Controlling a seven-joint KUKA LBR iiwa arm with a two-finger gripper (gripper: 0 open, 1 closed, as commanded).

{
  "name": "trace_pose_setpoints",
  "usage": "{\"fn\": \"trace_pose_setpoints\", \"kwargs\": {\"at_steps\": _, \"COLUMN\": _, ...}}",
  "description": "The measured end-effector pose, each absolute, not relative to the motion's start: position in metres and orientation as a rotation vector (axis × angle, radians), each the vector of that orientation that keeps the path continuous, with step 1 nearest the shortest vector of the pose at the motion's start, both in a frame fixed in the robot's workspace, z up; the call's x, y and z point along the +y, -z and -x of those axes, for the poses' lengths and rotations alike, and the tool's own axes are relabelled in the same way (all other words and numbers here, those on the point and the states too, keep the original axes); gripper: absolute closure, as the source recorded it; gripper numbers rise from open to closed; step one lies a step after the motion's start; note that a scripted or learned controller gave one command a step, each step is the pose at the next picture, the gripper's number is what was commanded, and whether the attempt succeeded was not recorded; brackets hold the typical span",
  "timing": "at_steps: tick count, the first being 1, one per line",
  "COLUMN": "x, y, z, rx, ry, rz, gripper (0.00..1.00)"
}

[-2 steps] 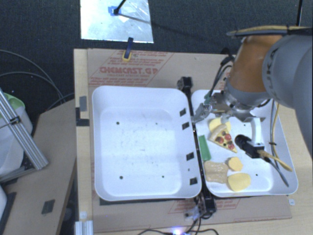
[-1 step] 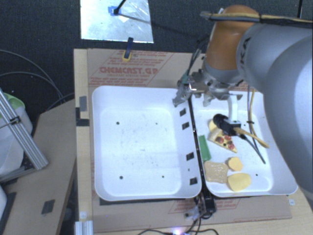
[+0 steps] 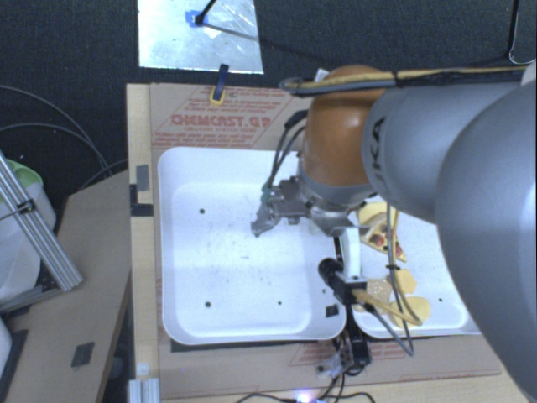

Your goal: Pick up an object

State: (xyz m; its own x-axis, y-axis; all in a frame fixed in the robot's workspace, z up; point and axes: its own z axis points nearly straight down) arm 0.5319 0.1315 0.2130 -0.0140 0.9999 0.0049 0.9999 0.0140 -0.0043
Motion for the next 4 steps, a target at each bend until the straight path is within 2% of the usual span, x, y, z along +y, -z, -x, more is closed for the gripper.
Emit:
{"fn": "trace_pose_setpoints", "kwargs": {"at_steps": 1, "x": 0.169, "y": -0.081, "z": -0.556, "rx": -2.23, "ry": 0.007, "rz": 2.215, "gripper": 0.0}}
{"fn": "trace_pose_setpoints", "kwargs": {"at_steps": 2, "x": 0.155, "y": -0.163, "z": -0.617, "rx": -2.231, "ry": 0.016, "rz": 2.223, "gripper": 0.0}}
{"fn": "trace_pose_setpoints", "kwargs": {"at_steps": 3, "x": 0.179, "y": -0.092, "z": -0.492, "rx": -2.218, "ry": -0.018, "rz": 2.21, "gripper": 0.0}}
{"fn": "trace_pose_setpoints", "kwargs": {"at_steps": 4, "x": 0.177, "y": -0.107, "z": -0.5, "rx": -2.22, "ry": 0.002, "rz": 2.222, "gripper": 1.0}}
